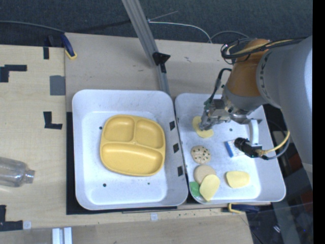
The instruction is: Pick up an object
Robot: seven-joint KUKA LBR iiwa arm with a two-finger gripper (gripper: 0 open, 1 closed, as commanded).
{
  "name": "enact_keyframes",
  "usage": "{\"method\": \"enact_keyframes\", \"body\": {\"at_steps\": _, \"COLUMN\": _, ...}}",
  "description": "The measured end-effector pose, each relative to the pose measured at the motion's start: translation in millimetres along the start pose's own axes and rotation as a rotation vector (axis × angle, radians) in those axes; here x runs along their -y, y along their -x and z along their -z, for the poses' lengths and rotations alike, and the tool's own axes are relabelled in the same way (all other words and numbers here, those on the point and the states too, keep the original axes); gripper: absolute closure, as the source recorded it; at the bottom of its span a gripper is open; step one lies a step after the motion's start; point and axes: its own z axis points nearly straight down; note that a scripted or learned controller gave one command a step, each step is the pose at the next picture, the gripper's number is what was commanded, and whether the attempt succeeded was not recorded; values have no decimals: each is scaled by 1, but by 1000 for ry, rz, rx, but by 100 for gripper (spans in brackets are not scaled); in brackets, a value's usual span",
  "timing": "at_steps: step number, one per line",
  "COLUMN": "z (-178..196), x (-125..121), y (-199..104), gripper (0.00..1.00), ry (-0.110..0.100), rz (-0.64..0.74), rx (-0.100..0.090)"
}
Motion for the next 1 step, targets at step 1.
{"method": "enact_keyframes", "body": {"at_steps": 1, "z": 80, "x": -66, "y": -73, "gripper": 100, "ry": 18, "rz": 6, "rx": 1}}
